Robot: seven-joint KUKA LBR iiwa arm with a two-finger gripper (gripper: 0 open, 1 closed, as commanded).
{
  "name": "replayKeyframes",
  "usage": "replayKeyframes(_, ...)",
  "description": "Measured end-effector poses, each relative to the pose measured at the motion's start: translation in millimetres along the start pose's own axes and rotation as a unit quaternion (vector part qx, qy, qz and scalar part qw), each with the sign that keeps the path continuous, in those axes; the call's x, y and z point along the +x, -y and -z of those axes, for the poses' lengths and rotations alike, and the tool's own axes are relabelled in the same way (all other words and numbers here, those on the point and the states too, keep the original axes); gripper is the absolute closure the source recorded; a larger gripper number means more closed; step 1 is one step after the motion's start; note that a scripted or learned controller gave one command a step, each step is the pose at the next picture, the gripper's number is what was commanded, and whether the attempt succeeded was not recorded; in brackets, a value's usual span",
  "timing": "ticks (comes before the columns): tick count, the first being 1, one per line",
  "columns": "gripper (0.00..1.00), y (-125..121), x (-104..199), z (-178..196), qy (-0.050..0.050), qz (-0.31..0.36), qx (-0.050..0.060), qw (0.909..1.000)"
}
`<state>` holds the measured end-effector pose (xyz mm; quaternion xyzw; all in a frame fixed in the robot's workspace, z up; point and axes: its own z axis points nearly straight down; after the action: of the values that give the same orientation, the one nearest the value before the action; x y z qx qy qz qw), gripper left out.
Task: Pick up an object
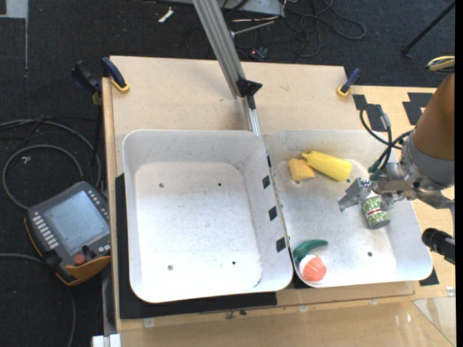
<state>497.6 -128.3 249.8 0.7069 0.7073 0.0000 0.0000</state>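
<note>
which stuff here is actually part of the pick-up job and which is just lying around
Part of the job:
- gripper, low in the right bin
- green-patterned can, beside the gripper
- yellow toy
- tan block
- orange and green toy

Just lying about:
- left bin
- teach pendant on the floor
- yellow clamps
- floor cables

The gripper [365, 194] hangs over the right bin [405, 262] near its right edge, with a small green-patterned can [375, 212] just under it; a yellow object [329, 165] and tan piece [301, 169] lie toward the far edge; an orange-and-green toy [312, 262] sits at the near left corner; the left bin [137, 157] adjoins.
</note>
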Motion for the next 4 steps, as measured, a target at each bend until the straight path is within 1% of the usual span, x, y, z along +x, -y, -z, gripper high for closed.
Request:
replayKeyframes(1,0.0,0.0,-0.2,0.1,0.0,0.0,0.0,1.0)
replayKeyframes(2,0.0,-5.9,8.9,-53.7,-0.001,0.0,0.003,1.0)
replayKeyframes(3,0.0,-7.2,0.8,-102.0,0.0,-0.001,0.003,1.0)
replayKeyframes(4,0.0,-6.8,1.4,-154.8,0.0,-0.001,0.001,1.0)
